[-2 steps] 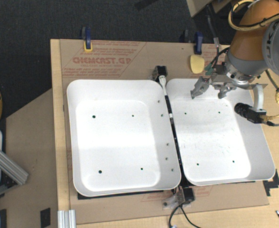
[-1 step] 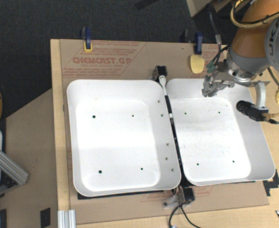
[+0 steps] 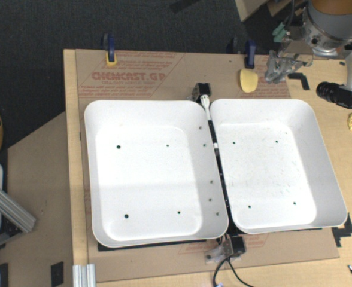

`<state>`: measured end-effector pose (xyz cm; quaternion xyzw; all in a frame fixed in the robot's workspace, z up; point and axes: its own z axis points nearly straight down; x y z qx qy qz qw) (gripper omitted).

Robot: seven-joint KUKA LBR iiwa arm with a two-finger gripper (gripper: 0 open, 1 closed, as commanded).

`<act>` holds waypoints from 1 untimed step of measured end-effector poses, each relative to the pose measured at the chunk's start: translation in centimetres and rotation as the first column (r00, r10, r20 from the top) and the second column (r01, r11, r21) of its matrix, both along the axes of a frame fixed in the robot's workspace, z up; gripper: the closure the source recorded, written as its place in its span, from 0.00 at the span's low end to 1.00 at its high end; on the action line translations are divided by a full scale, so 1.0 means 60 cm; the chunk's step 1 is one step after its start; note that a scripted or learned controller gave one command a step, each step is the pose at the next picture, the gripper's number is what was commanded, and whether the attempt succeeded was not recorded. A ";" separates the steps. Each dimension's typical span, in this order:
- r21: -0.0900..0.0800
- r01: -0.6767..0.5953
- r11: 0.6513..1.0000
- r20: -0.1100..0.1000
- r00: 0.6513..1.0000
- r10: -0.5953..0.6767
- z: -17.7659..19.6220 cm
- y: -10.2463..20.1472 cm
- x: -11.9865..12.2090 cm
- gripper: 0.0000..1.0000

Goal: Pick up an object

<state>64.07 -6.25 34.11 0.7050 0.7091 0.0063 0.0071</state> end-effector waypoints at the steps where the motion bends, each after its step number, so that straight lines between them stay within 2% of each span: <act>1: 0.003 0.000 1.000 -0.026 1.000 0.000 -0.135 0.084 0.043 1.00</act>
